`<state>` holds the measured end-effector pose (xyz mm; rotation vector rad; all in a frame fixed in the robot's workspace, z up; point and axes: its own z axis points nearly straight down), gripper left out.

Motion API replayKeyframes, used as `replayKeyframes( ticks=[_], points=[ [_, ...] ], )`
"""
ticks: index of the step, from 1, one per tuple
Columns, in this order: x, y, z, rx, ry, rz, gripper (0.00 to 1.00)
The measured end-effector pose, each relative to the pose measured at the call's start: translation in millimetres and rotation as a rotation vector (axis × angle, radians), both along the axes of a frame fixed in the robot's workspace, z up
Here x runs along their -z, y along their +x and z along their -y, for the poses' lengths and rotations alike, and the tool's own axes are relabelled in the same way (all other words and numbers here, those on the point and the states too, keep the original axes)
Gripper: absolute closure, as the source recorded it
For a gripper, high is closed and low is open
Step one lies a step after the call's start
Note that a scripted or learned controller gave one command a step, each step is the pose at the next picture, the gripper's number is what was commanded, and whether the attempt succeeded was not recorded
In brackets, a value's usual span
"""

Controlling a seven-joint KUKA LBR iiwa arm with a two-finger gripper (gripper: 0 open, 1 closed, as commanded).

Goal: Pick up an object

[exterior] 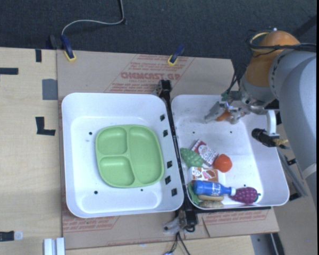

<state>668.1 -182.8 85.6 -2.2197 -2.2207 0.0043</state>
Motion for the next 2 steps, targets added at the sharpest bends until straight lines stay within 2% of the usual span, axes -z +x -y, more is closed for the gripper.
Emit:
replayKeyframes(
  ticks=[1, 2],
  points=[
    [-0.2, 0.3, 38.5, -0.001, 0.006, -0.004, 0.0],
    [-0.1, 1.0, -26.9, -0.002, 0.0, 0.005, 0.0]
  ],
)
